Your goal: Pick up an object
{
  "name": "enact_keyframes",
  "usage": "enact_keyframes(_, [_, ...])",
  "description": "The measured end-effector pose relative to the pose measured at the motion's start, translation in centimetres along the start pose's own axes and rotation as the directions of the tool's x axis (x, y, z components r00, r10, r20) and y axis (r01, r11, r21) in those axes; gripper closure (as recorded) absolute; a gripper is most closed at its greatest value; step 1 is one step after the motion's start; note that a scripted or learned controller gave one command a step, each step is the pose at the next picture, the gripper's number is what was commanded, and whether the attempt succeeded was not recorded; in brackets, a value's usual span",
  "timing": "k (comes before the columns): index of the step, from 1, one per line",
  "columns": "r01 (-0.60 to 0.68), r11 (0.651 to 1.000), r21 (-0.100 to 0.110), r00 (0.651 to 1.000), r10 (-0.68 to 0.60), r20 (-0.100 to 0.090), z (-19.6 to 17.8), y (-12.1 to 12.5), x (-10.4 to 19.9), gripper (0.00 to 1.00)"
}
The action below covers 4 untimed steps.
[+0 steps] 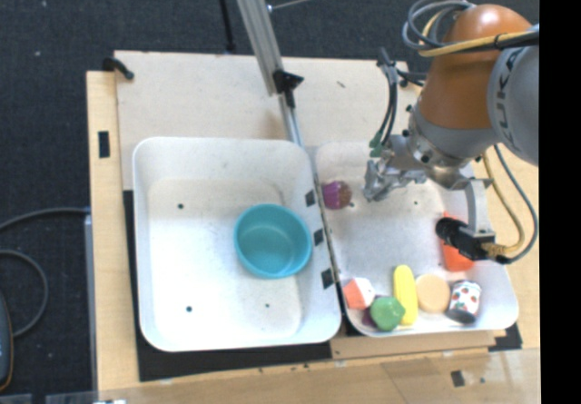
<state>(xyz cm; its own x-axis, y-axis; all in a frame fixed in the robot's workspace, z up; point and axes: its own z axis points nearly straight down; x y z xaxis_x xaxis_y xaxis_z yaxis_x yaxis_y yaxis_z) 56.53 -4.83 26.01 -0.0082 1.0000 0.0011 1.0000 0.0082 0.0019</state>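
White bins point(154, 211) — two — hold one blue bowl point(272, 241); pincer point(379, 182) grip cannot be told.

Both white bins point(163, 166) looked like thin matt plastic, a bit speckled and scuffed. The teal bowl point(273, 241) was smooth plastic with a soft sheen. The bench point(191, 93) looked like pale raw wood board, matt. The slanted rail point(254, 16) was brushed metal. The arm's orange band point(463, 75) was glossy, and the floor point(54, 3) looked like rough dark carpet.
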Motion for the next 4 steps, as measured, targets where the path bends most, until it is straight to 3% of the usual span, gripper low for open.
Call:
enact_keyframes(2, [-0.001, 1.0, -0.001, 1.0, 0.001, 0.0, -0.4, 4.1, 9.0, 1.0])
enact_keyframes(3, [-0.003, 1.0, 0.001, 1.0, 0.003, 0.002, 1.5, 6.1, 13.3, 1.0])
enact_keyframes(4, [-0.005, 1.0, 0.001, 1.0, 0.005, 0.004, 1.3, 6.1, 13.0, 0.0])
